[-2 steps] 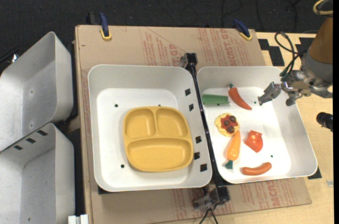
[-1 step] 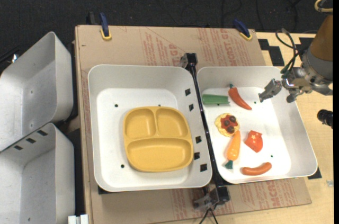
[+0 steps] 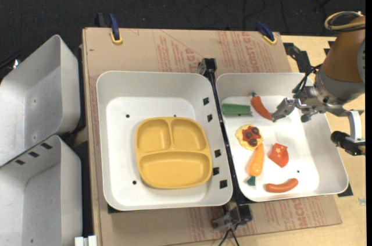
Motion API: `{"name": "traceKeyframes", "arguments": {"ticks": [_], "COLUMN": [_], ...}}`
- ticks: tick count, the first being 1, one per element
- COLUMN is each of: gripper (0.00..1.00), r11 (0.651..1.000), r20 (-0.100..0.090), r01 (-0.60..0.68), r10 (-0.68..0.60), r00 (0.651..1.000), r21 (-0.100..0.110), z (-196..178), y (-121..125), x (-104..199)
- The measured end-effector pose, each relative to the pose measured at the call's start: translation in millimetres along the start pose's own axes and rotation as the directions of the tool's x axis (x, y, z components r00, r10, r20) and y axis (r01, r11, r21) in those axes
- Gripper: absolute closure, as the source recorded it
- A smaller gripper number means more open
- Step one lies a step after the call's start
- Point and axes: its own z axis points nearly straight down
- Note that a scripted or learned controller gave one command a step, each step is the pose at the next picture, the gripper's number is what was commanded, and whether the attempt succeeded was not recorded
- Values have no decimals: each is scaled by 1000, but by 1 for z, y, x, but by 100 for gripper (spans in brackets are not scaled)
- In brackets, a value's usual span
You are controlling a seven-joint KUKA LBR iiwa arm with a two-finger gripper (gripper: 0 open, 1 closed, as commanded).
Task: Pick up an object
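Arm cut off by frame's right edge.

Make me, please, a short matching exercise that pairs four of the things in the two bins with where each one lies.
Things:
1. yellow divided plate
2. green block
3. sausage
4. carrot

Places:
A. right bin, near its front edge
B. left bin, in its middle
C. right bin, just below the small pizza
D. right bin, at its far left, beside the chilli pepper

Pairs: 1-B, 2-D, 3-A, 4-C
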Motion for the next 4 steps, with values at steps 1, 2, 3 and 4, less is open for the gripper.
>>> {"name": "traceKeyframes", "arguments": {"ticks": [1, 2, 3, 4], "gripper": [0, 100, 100, 100], "r11": [1000, 1000, 1000, 1000], "r20": [0, 2, 4, 4], "r01": [-3, -3, -5, 0], "r10": [3, 3, 5, 0], "r00": [1000, 1000, 1000, 1000], "r21": [0, -5, -9, -10], "z": [53, 40, -13, -76], "y": [0, 1, -4, -1], "x": [1, 0, -8, -4]}}
